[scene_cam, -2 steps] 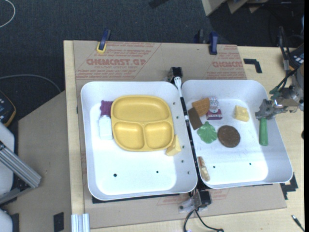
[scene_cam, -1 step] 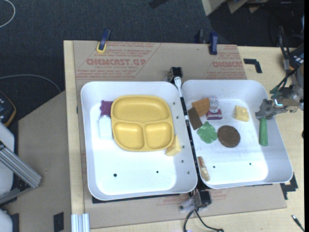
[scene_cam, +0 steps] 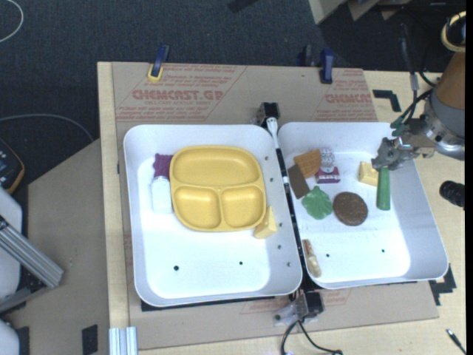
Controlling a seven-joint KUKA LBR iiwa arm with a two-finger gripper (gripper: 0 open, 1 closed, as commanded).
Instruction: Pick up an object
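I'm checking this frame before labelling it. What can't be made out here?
- Gripper, camera view: too small and dark to tell the finger state, or whether it touches the green cylinder.
- Purple object: partly hidden by the yellow divided tray.
- Small packet: label too blurred to read.

Grey arm (scene_cam: 447, 120), orange band, dark metal hand (scene_cam: 387, 158), possibly cabled

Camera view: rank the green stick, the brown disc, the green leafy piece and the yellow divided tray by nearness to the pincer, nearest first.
From the pincer:
1. Green stick, right bin, just below it.
2. Brown disc, right bin, middle.
3. Green leafy piece, right bin, left part.
4. Yellow divided tray, left bin.
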